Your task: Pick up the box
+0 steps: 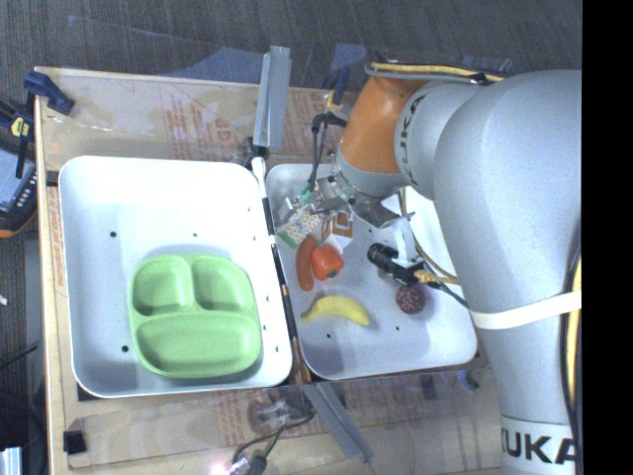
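Bench: 2 white bins [89, 181] | 1 green tray [193, 315] | 1 banana [336, 311] | 1 box [297, 228] | gripper [318, 204] fingers: cannot tell

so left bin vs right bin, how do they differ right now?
The left bin holds one item, a green divided tray; the right bin holds several small ones, including a banana and a red piece. The left bin lies in plain sight; the right bin is partly covered by the arm. The left bin looks larger. Both are shallow and white.
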You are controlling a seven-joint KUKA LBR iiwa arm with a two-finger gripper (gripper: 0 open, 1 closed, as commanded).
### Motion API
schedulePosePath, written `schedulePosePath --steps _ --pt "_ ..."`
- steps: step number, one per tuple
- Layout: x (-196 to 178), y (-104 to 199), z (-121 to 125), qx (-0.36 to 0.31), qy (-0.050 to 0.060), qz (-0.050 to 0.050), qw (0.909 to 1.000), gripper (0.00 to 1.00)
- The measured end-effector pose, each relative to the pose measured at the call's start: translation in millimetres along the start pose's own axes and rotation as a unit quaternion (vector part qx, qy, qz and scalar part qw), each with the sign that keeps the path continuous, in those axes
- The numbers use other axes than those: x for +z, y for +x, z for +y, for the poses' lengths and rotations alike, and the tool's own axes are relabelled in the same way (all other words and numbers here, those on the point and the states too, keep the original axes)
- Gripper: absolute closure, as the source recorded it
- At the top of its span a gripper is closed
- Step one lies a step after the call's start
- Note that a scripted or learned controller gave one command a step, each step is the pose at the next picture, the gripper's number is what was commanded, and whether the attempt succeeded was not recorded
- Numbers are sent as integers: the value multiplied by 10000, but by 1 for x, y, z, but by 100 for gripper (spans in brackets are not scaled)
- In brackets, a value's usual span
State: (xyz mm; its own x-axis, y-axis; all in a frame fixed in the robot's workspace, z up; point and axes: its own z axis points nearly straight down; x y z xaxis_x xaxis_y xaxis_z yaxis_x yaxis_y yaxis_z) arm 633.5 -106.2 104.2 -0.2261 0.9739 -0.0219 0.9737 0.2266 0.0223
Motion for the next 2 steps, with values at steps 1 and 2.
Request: schedulePosePath --steps 1,2 --pt "-8 3 0 -24 40 41 10000 100" --pt "-185 44 19 -49 108 113 9999 100"
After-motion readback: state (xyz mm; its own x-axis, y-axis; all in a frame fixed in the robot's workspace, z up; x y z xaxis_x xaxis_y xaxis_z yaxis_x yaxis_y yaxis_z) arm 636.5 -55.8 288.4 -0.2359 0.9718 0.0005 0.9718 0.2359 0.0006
